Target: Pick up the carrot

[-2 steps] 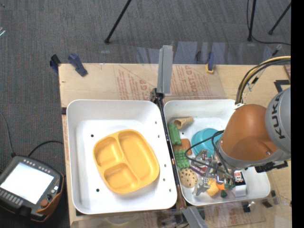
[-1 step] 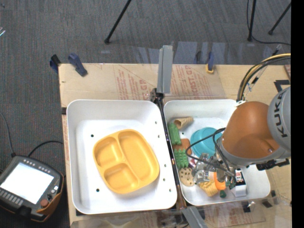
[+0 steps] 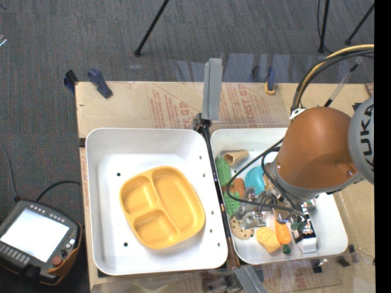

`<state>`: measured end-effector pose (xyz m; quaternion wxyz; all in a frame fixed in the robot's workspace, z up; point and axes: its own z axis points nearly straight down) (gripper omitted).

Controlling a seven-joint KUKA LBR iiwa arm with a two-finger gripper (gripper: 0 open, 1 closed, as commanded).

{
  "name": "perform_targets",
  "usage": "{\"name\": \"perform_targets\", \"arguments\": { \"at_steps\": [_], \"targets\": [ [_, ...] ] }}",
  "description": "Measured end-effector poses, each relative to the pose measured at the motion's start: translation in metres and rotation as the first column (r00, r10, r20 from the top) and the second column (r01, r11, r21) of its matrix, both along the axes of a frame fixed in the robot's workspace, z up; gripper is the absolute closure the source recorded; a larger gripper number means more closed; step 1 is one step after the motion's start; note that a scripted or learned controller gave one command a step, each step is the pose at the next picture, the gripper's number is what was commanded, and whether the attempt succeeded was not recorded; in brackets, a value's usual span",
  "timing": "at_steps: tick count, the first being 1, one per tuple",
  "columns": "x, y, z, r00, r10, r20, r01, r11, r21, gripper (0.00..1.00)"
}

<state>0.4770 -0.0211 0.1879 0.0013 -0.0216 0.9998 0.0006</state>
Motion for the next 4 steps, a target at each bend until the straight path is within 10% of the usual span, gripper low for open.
{"name": "perform_targets", "arguments": {
  "at_steps": [1,2,3,4],
  "targets": [
    [-0.001,0.0,-0.001,1.0,-0.001,-0.003,0.001,1.0,0.0,0.0],
    [0.027,-0.063,-0.096,0.979,-0.205,-0.01,0.205,0.979,-0.001,0.0],
    [0.029,-0.062,-0.084,0.979,-0.203,-0.006,0.203,0.979,0.001,1.0],
    [0.005,-0.021,0.0,0.997,0.077,-0.001,-0.077,0.997,0.0,1.0]
  ]
}}
